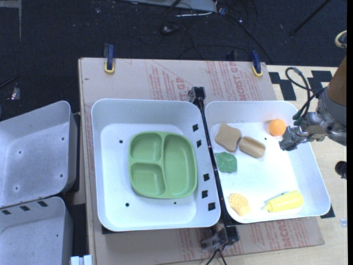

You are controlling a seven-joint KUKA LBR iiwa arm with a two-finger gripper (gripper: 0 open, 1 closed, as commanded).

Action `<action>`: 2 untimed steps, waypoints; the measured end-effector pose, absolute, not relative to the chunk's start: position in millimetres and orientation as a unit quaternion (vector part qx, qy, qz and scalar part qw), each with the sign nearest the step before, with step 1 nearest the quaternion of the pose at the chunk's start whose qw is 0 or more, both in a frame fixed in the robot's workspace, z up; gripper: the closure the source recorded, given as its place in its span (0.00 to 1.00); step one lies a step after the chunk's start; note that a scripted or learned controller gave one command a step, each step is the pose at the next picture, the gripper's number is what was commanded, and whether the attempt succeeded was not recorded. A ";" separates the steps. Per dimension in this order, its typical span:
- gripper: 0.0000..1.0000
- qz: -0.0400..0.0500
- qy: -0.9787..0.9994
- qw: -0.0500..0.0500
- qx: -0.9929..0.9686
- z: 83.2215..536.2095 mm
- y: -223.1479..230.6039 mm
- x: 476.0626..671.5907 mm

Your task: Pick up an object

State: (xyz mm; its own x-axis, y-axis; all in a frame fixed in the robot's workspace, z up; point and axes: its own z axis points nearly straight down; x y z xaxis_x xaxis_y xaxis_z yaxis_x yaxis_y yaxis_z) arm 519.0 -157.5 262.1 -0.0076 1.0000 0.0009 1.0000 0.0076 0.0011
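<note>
Gripper [287, 143] sits over the right bin [317, 173] near the orange ball [277, 127], grip state unclear, so you're at approach; next descend onto it.

This looks like a robotics lab, not a home or a shop. The desk [143, 73] is a plain board topped with printed cardboard, pinned down at twelve o'clock by blue-and-yellow clamps [109, 58]. Two shallow white bins [105, 148] sit side by side, joined by a black divider [208, 159]. Loose black cables [242, 21] trail over the dark speckled floor [49, 32] beyond. At three o'clock the grey robot arm [331, 112] reaches in, wired with its own cable.
</note>
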 end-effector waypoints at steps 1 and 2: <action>1.00 0.000 0.710 -0.001 0.704 262.7 -106.6 517.3; 1.00 0.000 0.709 -0.001 0.705 246.0 -54.5 524.0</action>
